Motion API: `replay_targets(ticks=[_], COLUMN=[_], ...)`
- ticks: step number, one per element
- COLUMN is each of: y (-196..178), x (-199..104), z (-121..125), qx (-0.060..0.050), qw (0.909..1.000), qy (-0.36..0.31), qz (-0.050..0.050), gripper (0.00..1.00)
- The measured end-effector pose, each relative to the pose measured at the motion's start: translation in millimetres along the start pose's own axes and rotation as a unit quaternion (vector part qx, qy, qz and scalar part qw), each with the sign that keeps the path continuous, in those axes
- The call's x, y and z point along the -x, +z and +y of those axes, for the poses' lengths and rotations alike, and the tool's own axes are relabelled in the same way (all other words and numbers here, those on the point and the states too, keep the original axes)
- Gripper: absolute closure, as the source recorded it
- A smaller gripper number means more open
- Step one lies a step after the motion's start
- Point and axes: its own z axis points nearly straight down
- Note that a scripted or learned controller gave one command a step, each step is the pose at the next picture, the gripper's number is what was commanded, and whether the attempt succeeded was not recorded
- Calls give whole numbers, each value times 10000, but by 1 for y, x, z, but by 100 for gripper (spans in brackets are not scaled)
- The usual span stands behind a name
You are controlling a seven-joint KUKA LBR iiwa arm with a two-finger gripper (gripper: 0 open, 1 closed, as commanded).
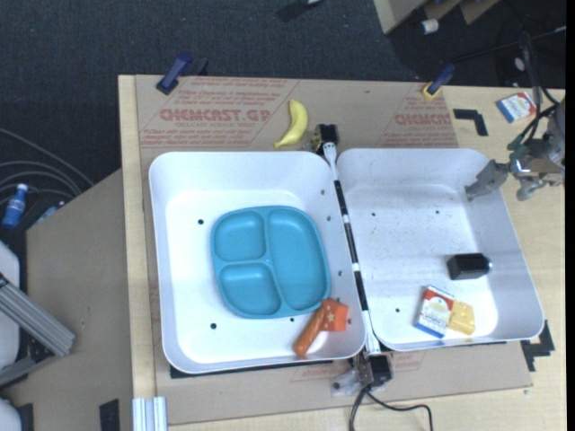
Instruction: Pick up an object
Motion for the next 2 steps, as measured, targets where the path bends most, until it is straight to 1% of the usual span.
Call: replay_targets(ticks=[1,2], y=[122,112], x=[-2,0], z=[-53,-53], qx=[-2,5], qw=[10000,10000], qy=[-17,-7], qz=[36,14], gripper=[0,100])
